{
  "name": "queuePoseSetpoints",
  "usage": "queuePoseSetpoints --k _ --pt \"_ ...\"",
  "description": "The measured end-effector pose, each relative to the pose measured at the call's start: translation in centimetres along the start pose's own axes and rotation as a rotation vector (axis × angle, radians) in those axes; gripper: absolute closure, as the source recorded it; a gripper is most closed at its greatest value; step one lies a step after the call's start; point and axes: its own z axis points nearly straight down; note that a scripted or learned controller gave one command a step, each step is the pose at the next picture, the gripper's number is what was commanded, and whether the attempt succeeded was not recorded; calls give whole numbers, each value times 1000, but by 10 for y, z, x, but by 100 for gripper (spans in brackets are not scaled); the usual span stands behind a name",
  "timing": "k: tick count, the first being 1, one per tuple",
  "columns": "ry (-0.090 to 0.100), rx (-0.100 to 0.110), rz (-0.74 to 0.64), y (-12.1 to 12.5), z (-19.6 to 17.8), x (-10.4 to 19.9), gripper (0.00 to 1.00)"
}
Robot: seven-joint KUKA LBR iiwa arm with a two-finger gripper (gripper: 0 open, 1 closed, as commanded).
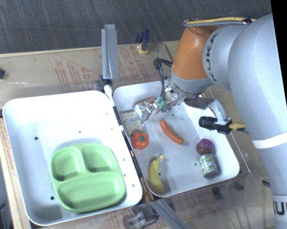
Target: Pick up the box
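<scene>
"KUKA" in part, white on the grey arm (273, 117) at bottom right and beside its orange band

We could not make out the fingers of the gripper (151, 109), and the box (130, 122) beside it looked small and blurred.

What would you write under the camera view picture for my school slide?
Robot gripper reaches toward a small box in the right bin, near a tomato, sausage and banana.
</scene>
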Motion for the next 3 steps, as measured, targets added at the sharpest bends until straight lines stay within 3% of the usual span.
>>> queuePoseSetpoints --k 1,2,3 --pt "0 0 351 -36 -43 -33 0" --pt "-10 -13 112 25 0 -11 0" --pt "2 2 250 -30 1 -33 0"
